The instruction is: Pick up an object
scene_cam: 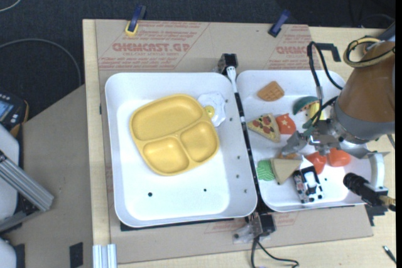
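Note:
The right bin [326,199] holds several toy foods. An orange waffle piece [271,91] lies at the back, with a pizza slice [264,127] and a red piece [286,123] in the middle. A tan sandwich wedge [286,167] with a green leaf [265,170] sits at the front left. Red-orange pieces [318,162] lie beside the wrist. My gripper [308,185] is low over the bin's front, just right of the sandwich wedge. Nothing shows as held in it. The arm [370,97] covers the bin's right side.
The left bin [182,204] holds a yellow divided plate [173,133] with a toy fried egg [212,107] at its upper right corner. A teal and yellow toy [306,106] sits by the arm. Black cables [320,66] loop above the right bin.

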Robot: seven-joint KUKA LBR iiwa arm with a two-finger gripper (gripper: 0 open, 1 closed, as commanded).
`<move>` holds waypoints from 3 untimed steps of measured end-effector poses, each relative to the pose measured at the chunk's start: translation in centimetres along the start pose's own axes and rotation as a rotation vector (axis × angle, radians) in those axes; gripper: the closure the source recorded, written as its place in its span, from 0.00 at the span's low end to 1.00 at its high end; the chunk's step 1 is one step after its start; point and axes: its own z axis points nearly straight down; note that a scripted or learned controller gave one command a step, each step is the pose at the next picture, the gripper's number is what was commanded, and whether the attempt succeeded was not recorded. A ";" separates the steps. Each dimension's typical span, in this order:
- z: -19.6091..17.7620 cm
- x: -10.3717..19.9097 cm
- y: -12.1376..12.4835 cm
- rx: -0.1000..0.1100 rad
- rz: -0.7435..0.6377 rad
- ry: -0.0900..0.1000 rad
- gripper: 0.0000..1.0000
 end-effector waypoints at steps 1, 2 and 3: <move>5.8 0.2 -0.8 -0.006 -0.001 -0.002 0.00; 6.7 0.2 -0.7 -0.009 -0.001 -0.003 0.00; 5.4 0.3 -0.3 -0.024 -0.001 -0.004 1.00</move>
